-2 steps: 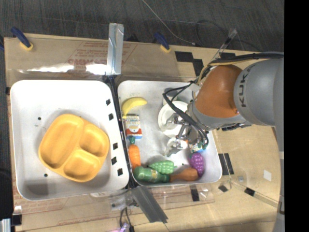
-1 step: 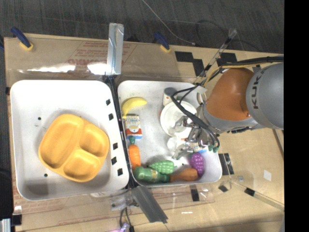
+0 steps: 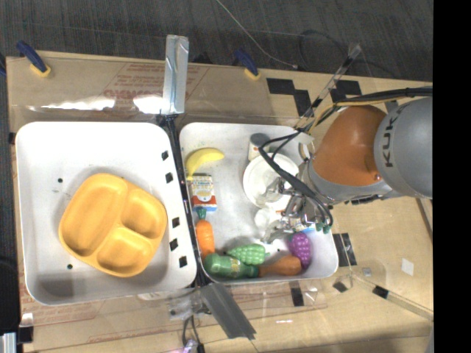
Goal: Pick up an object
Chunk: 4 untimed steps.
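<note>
My gripper [image 3: 283, 223] hangs low in the right bin [image 3: 235, 219], just left of and above the purple grapes [image 3: 300, 246]. A small white object [image 3: 266, 218] lies right at its tip. The wrist and cables hide the tip. Along the bin's near wall lie a green corn-like toy [image 3: 246, 254], a dark green vegetable [image 3: 224, 266] and a brown piece [image 3: 281, 266]. An orange carrot [image 3: 205, 237], a small carton [image 3: 202, 191] and a yellow banana [image 3: 202, 157] line the left wall. A white cup or bowl [image 3: 261, 181] sits under the arm.
The left bin [image 3: 37, 160] holds a yellow divided plate [image 3: 112, 223]. A metal divider post [image 3: 175, 72] stands between the bins at the back. The grey arm with its orange band [image 3: 353, 149] covers the right bin's right side.
</note>
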{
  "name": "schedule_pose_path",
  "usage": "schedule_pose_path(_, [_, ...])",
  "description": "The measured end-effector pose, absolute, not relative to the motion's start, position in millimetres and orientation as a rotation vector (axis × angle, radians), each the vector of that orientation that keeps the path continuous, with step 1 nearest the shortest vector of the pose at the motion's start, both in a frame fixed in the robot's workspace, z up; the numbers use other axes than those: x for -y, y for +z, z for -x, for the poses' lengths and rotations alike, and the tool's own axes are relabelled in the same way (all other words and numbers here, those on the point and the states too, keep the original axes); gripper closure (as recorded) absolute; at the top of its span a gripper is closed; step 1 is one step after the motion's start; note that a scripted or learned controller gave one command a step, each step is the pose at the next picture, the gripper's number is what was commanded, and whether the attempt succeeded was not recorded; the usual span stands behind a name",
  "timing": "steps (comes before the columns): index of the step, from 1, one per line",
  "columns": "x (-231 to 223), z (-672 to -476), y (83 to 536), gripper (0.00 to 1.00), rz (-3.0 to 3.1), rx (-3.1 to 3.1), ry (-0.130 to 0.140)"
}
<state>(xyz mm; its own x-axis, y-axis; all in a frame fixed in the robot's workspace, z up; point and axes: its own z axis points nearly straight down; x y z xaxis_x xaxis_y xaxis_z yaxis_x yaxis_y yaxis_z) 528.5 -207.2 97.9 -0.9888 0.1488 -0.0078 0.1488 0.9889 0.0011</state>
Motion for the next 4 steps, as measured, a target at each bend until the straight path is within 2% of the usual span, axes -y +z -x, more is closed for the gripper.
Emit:
schedule_pose_path(1, [208.1, -538.4, 96.9, 0.00, -0.163, -3.130, -0.001])
schedule_pose_path(2, [209.5, -522.4, 93.3, 0.00, 0.191, -3.133, -0.001])
schedule_pose_path(3, [207.5, -487.8, 94.3, 0.00, -0.077, -3.129, -0.002])
schedule_pose_path(4, [204.8, -484.7, 96.1, 0.00, -0.036, -3.123, -0.005])
